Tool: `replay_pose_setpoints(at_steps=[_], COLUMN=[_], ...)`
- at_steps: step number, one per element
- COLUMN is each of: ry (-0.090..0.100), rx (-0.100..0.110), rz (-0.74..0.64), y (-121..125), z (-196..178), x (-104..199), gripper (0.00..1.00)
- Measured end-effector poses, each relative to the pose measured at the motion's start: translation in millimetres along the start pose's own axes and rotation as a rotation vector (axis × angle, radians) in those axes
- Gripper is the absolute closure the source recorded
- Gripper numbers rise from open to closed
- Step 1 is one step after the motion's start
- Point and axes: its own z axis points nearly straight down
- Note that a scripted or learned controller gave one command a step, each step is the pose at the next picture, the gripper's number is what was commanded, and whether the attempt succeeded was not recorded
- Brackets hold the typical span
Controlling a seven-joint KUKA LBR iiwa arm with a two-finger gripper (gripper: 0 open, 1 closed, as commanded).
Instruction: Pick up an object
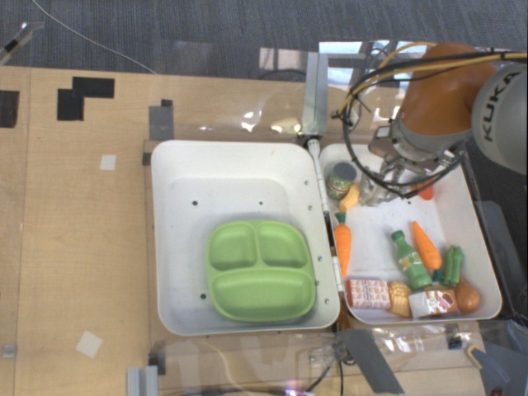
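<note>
The arm (450, 97) reaches in from the right and hangs over the far end of the right-hand bin (487, 258), its orange band topmost and black cables looping round the wrist. The gripper (388, 176) sits low at that far end of the bin, but the wrist and cables hide it too much; whether it is open or closed I cannot tell, and nothing can be seen held in it.

The things to pick from all lie in that right bin. At its far-left corner stands a small tin can (340, 178) with a yellow piece (351, 196) just beside it. A carrot (342, 246) lies along the bin's left wall. Toward the middle, a green bottle (409, 259) lies tilted, with a second carrot (426, 247) touching it on the right and a green vegetable (451, 266) beyond that. Along the near edge sit a red and white packet (369, 294), a tan item (399, 298), a small carton (432, 303), and a brown rounded piece (467, 297) in the near-right corner.

The left-hand bin (177, 246) holds a green divided plate (261, 270) resting toward its near edge. Both bins sit side by side on the pale wooden counter (74, 246).
</note>
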Motion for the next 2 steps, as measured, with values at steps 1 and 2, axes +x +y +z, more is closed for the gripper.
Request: replay_pose_setpoints(at_steps=[1,2], ry=[-0.008,0.002], rx=[0.023,0.013], rz=[0.07,-0.262], y=[13.2,0.1], z=[-142.1,-182.7], x=[-38.9,58.6], gripper=[1.0,1.0])
